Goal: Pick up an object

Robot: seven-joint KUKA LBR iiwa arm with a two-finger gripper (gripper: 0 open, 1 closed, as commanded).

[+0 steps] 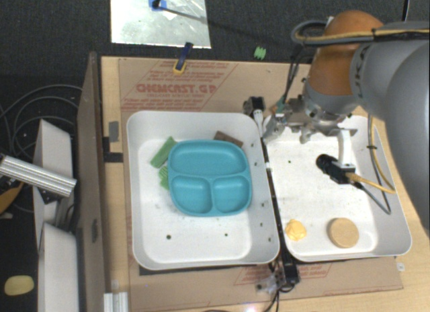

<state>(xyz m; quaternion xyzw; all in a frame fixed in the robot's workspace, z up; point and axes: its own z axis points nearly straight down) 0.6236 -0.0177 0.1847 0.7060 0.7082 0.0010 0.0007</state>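
Camera view: gripper point(306, 128) poised over the right bin's point(390, 237) far edge, finger state indeterminate, with candidate objects, a tan disc point(343, 232) and yellow lump point(295, 229), lying well apart at the near edge.

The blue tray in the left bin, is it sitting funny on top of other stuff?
Yes. The blue tray lies at a slight slant in the left bin, on top of a green piece poking out at its left edge and a brown piece sticking out behind it. Nothing looks spilled or broken.
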